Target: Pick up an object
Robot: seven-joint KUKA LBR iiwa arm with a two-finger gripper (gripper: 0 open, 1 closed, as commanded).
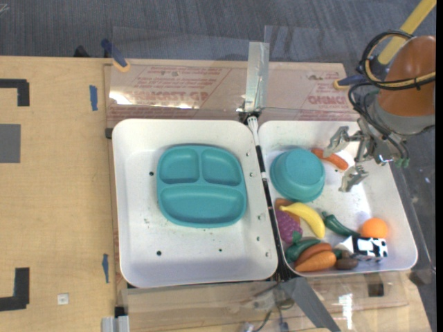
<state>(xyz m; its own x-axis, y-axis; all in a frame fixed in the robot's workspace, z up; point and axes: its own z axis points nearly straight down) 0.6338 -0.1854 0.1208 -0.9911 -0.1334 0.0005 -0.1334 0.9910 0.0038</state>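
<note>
Toy cow [372, 247] lies well below the spread, unladen hand [351, 159].

This looks like a robotics lab. Two white bins [131, 206] sit side by side on a plywood bench [48, 185] marked with black tape, with clear plastic panels [180, 81] at the far side and grey carpet [208, 5] beyond.

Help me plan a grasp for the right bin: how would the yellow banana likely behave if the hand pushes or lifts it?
The banana looks like smooth moulded plastic, so probably stiff, light and somewhat slippery. Its curved shape may pivot or slide if nudged. It lies against the purple toy and other play food, so a push would likely shift those too.
</note>
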